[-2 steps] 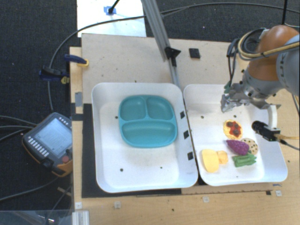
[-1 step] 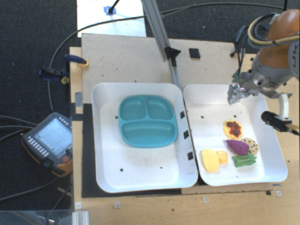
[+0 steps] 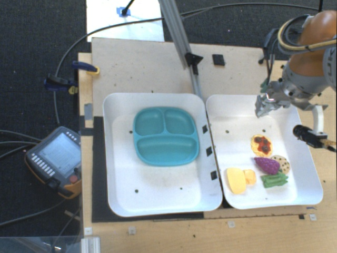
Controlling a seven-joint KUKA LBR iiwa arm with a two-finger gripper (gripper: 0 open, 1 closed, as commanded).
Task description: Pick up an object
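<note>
In the right bin [image 3: 231, 120] several toy foods lie near the front right: a small pizza slice [image 3: 261, 145], a purple grape bunch [image 3: 267, 165], a cookie [image 3: 281, 164], a green bean pod [image 3: 274, 181] and two yellow cheese pieces [image 3: 236, 180]. My gripper [image 3: 264, 107] hangs over the bin's far right corner, well behind the foods and apart from them. Nothing shows between its fingers.
The left bin [image 3: 118, 188] holds a teal divided plate [image 3: 166, 136]. A slanted metal pole [image 3: 176, 28] crosses the back of the bench. A teach pendant [image 3: 55, 159] and cables lie on the floor to the left.
</note>
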